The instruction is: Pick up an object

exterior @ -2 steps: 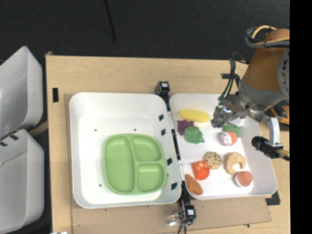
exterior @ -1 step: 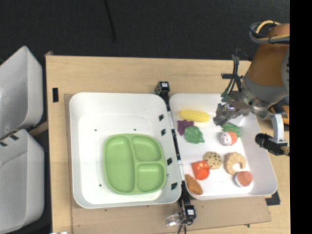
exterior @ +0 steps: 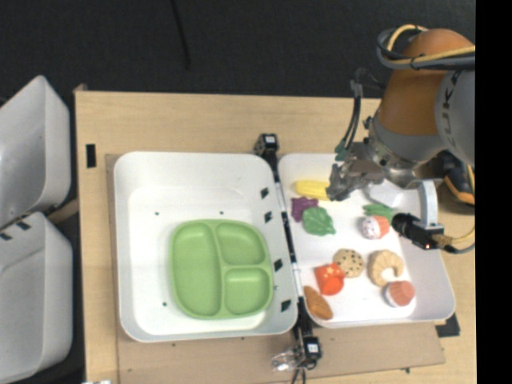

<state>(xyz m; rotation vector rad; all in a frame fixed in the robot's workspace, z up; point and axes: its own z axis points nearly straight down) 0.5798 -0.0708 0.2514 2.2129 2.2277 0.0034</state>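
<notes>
Arm [exterior: 416, 94] is reaching in from the right, wrist hanging over the back of the right bin [exterior: 432, 290]. Gripper [exterior: 340, 189] is sitting low over the yellow banana-like piece [exterior: 312, 188], right at its right end. Jaws: can't tell if open or closed from this angle, the dark tip is blurring into the arm body. Nothing is visibly sitting between them.

Right bin contents, all lying on the bin floor:
- purple piece [exterior: 302, 207] just in front of the yellow one, touching or nearly so
- green leafy piece [exterior: 319, 222] just beside the purple one
- small green piece [exterior: 378, 210] with a white-and-red round item [exterior: 373, 227] just below it
- cookie [exterior: 349, 260] mid-bin, croissant [exterior: 386, 266] just to its right
- red piece [exterior: 330, 279] in front of the cookie
- orange-brown oblong piece [exterior: 318, 303] at the front-left corner
- pink-and-white round piece [exterior: 400, 294] near the front right

Left bin [exterior: 136, 174] is carrying a green divided tray [exterior: 220, 269] with three compartments, sitting toward the front.

Both bins are resting side by side on the wooden counter [exterior: 176, 118], with black clips along the shared edge.
</notes>
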